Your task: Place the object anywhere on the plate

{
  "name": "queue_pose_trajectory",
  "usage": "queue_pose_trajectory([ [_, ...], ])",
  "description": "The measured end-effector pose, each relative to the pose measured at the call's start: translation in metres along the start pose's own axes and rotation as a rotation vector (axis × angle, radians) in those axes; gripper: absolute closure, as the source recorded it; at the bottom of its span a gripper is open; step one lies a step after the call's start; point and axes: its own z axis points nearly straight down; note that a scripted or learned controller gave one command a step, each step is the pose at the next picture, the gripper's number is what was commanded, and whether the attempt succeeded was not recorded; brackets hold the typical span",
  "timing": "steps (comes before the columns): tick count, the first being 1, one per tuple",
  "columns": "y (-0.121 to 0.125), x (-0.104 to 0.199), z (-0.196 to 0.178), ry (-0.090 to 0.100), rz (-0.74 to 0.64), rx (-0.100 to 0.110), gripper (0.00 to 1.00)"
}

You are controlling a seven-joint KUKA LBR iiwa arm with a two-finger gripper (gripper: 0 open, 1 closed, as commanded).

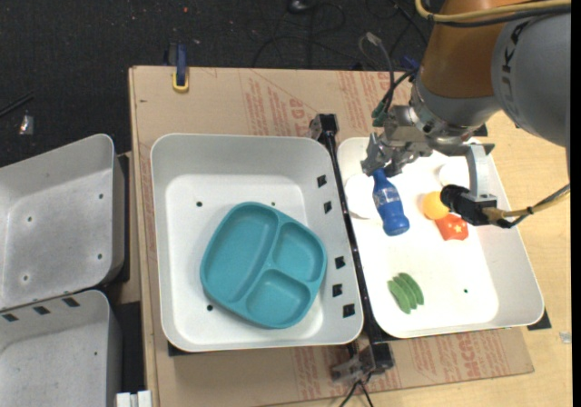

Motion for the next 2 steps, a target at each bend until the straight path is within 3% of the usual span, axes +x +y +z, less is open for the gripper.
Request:
queue_pose_trajectory([
  [1,-0.014,0.048,0.015,0.0,0.0,0.0,1.0],
  [2,-0.048,0.098,0.014,0.0,0.0,0.0,1.0],
])
